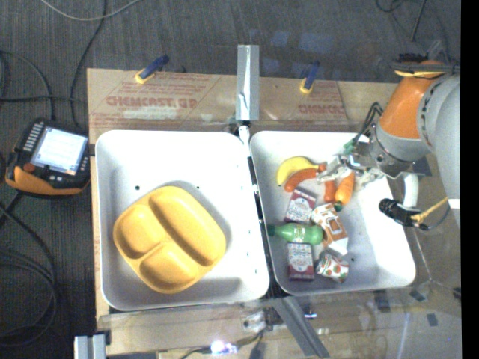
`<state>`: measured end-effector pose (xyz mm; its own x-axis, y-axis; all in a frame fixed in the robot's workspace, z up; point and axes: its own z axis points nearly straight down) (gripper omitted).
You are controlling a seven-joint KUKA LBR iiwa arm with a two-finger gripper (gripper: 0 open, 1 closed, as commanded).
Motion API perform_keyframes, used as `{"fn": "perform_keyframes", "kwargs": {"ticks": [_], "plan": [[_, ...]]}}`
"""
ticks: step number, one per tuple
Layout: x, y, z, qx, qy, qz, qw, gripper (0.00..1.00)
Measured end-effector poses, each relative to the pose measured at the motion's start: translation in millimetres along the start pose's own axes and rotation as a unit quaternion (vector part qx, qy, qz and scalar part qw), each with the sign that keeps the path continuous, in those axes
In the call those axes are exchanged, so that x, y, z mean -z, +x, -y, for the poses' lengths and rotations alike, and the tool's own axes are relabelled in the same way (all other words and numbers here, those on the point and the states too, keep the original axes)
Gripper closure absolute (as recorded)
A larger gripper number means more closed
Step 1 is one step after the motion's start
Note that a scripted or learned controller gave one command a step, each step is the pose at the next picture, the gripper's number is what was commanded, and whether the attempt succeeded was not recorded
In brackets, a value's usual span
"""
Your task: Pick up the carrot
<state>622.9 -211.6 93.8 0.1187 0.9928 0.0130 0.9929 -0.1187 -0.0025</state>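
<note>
The carrot (pixel 343 189) is a short orange piece lying near the back of the right bin (pixel 389 264), tilted with its top end toward the gripper. My gripper (pixel 349 163) hangs low over the bin's back right area, directly above the carrot's upper end and very close to it or touching it. The grey arm with its orange band (pixel 404 114) reaches in from the right. The view does not show the carrot lifted off the bin floor.
A yellow banana (pixel 290 167) and an orange-red curved item (pixel 301 176) lie left of the gripper. Small cartons (pixel 299 206), a green bottle (pixel 298 233) and a strawberry packet (pixel 333 266) crowd the bin's middle. A yellow divided plate (pixel 170 236) sits in the left bin (pixel 112 163).
</note>
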Motion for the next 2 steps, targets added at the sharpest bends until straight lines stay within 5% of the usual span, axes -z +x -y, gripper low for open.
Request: {"fn": "perform_keyframes", "kwargs": {"ticks": [1,2], "plan": [[8.6,-2.7,0.5,0.000,0.000,0.004,1.0000,1.00],[82.6,52.4,7.5,-0.094,0.000,0.007,0.9956,1.00]]}}
